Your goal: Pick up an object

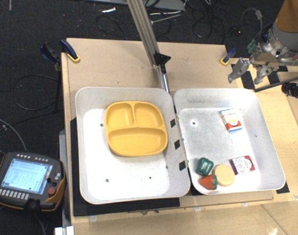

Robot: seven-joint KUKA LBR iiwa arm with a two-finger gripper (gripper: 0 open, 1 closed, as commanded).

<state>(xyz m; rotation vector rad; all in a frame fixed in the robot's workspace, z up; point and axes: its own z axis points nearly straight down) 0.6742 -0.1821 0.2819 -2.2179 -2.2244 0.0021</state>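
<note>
Camera view, from above at a slant: a tan table (119, 65) stands on dark carpet strewn with cables, and a grey metal pole (145, 26) slants down to the seam between two white bins. A teach pendant (27, 180) with a lit screen lies on the floor at the lower left. The left bin (90, 180) holds a yellow divided plate (136, 129). The right bin (266, 141) holds a small orange-and-white box (231, 120) near its far side, and along its near edge a green pepper (204, 166), a red piece (208, 181) touching it, a pale round piece (224, 175) and a pink-and-white packet (242, 165). The pincer (250, 72) hangs above the table beyond the right bin's far corner, fingers spread apart with nothing between them, well apart from every object.
</note>
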